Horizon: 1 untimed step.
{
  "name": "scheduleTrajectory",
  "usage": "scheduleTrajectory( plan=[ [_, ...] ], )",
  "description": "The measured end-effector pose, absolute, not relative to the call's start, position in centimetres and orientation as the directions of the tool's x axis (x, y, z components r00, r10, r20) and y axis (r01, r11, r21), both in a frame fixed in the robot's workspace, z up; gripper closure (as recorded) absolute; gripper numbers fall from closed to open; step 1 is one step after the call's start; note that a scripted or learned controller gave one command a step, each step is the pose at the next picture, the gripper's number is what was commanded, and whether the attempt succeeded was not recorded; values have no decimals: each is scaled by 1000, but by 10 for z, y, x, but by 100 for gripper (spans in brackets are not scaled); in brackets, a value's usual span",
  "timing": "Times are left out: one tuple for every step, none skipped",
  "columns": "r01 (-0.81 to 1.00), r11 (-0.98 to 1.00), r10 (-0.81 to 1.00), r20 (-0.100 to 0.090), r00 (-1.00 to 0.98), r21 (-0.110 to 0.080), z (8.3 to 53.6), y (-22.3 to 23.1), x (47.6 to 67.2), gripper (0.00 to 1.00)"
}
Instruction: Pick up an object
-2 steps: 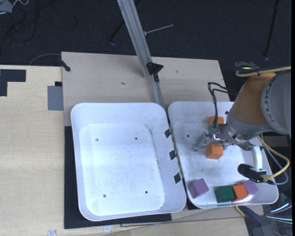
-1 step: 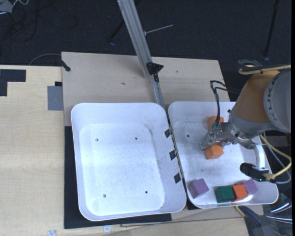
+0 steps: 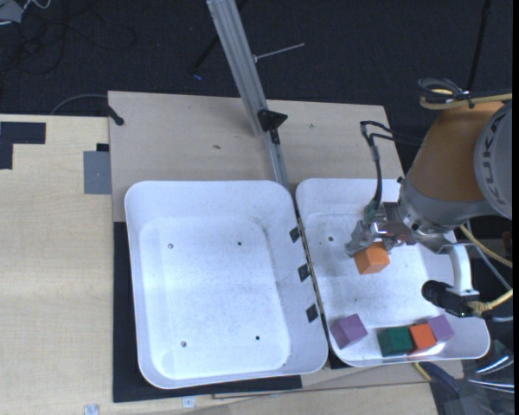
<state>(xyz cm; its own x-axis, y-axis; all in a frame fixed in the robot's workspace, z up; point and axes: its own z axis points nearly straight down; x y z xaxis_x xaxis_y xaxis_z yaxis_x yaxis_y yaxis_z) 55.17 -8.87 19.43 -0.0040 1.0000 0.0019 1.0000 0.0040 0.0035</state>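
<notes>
My gripper [image 3: 371,247] hangs over the middle of the right bin [image 3: 329,199], reaching in from the right. A small orange block [image 3: 373,260] sits tilted between its fingertips, and the gripper is shut on it. Along the right bin's front edge lie a purple block [image 3: 349,328], a green block [image 3: 396,341], a second orange block [image 3: 423,336] and another purple block [image 3: 441,326].
The left bin [image 3: 147,223] lies beside the right one, with black clips [image 3: 304,272] along the shared wall. A slanted metal rail [image 3: 246,76] runs from the back of the bench down to the bins. Cables and the arm's body crowd the right side.
</notes>
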Motion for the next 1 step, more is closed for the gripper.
scheduleTrajectory(
  plan=[
    [1000,7,1000,1,-7,-2,198,-8,571,100]
  ],
)
